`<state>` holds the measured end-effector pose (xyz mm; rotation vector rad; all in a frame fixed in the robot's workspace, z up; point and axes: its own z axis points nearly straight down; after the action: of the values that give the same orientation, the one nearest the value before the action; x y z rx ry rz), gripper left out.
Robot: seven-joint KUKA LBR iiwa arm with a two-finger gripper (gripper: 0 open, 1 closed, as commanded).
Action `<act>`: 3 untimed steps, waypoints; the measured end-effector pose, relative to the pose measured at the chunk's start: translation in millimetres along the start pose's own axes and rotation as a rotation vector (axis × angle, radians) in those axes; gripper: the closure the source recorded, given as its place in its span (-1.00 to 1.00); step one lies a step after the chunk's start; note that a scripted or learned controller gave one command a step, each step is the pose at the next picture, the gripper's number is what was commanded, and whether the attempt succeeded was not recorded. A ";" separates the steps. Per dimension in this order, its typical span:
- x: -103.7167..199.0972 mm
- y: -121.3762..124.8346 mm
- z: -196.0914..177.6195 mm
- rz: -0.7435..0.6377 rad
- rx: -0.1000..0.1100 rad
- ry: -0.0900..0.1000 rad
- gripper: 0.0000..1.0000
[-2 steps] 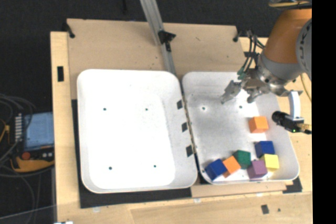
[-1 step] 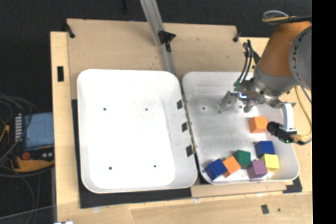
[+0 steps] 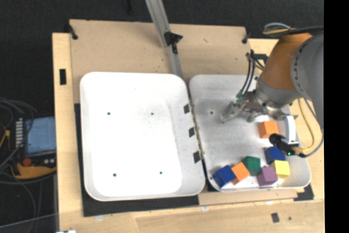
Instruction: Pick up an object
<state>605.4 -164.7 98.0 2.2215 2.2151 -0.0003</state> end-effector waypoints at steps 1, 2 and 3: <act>-0.5 0.7 -11.1 0.006 -0.003 0.002 1.00; -1.1 4.1 -76.1 -0.003 -0.005 0.002 1.00; -10.0 12.2 -127.7 -0.006 -0.005 0.001 1.00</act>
<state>617.2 -174.2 225.8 2.2126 2.2204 0.0057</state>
